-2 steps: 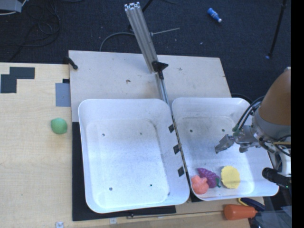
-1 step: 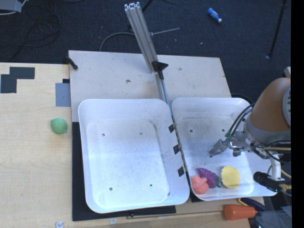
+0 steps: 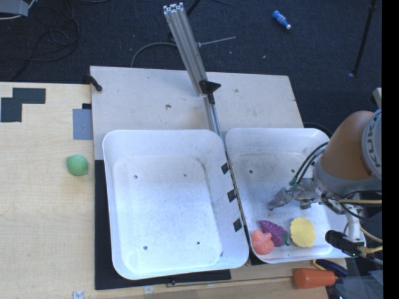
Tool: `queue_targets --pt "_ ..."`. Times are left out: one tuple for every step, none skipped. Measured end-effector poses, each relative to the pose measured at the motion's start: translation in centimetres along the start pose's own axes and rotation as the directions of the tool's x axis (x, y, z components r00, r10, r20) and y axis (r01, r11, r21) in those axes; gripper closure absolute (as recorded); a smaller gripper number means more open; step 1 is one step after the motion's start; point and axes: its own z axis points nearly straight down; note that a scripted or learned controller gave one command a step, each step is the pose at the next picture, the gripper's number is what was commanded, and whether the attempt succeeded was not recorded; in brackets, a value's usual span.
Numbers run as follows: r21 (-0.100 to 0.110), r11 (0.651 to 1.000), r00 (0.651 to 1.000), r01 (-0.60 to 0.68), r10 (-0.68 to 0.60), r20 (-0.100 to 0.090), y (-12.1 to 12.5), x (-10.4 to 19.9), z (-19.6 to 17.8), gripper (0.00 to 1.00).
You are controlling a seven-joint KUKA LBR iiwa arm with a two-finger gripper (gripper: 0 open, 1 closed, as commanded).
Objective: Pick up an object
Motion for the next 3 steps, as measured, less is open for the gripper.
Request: queue_targets --pt "-0.003 1.000 1.000 -0.002 0.002 0.001 0.1 -0.1 -1.2 1.00" --pt "-0.003 1.000 1.000 -0.001 0.001 0.001 0.7 -0.5 -7.2 1.00" --pt "-0.003 1.000 1.000 -0.001 0.001 0.001 0.4 -0.4 -11.4 1.00"
